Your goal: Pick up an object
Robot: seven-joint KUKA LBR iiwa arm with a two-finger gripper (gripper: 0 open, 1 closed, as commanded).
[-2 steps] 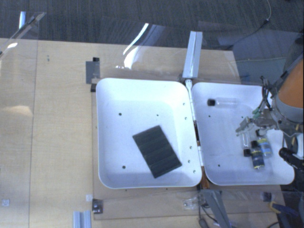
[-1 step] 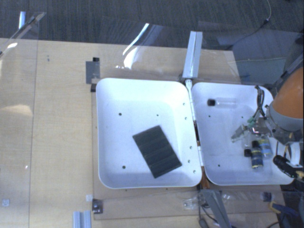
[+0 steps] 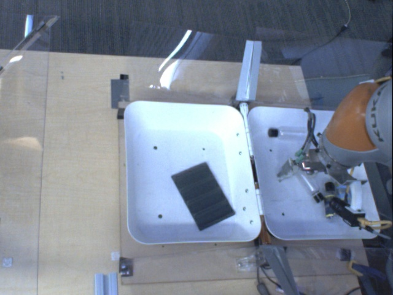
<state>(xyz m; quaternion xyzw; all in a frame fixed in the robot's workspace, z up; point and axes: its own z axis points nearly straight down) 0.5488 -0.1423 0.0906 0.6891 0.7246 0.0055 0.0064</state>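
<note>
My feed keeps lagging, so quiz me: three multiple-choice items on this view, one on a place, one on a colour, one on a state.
1. Where does the dark ribbed pad lie?
A. left bin
B. right bin
C. on the bench

2. What colour is the band on the arm?
A. blue
B. orange
C. green

3. How does the pad lie?
A. flat, askew to the bin walls
B. propped against a wall
C. standing on edge

Key: 1 A, it rests on the left bin's floor; 2 B, orange shows above the tool over the right bin; 3 A, its edges run diagonally.
</note>
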